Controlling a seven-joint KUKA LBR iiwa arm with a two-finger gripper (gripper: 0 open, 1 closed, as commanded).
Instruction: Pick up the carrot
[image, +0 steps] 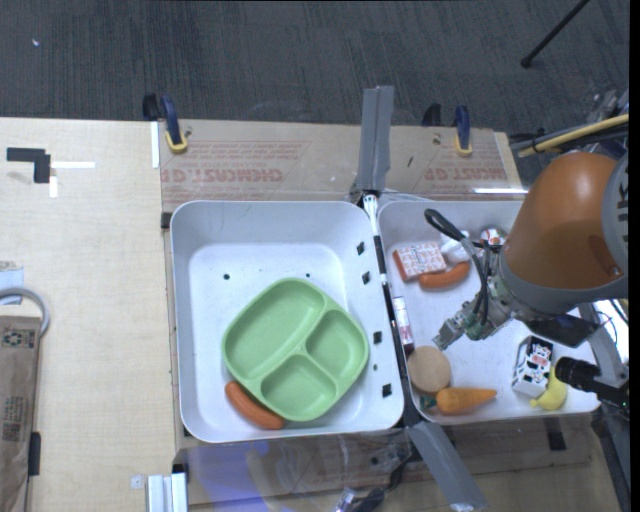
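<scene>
The carrot (466, 400) is orange and lies flat near the front wall of the right bin (500, 207), its tip pointing right. My gripper (456, 329) hangs over the middle of that bin, a short way behind the carrot and apart from it. The gripper points down and to the left, toward a tan round potato (430, 367) that sits just left of the carrot. Nothing shows in the gripper's grasp. The grey arm with its orange band (570, 225) covers the right side of the bin.
In the right bin also lie a red-and-white packet (418, 260), an orange sausage (445, 277), a black-and-white cow toy (533, 364) and a yellow item (550, 397). The left bin (200, 300) holds a green divided plate (295, 348) and another sausage (253, 405).
</scene>
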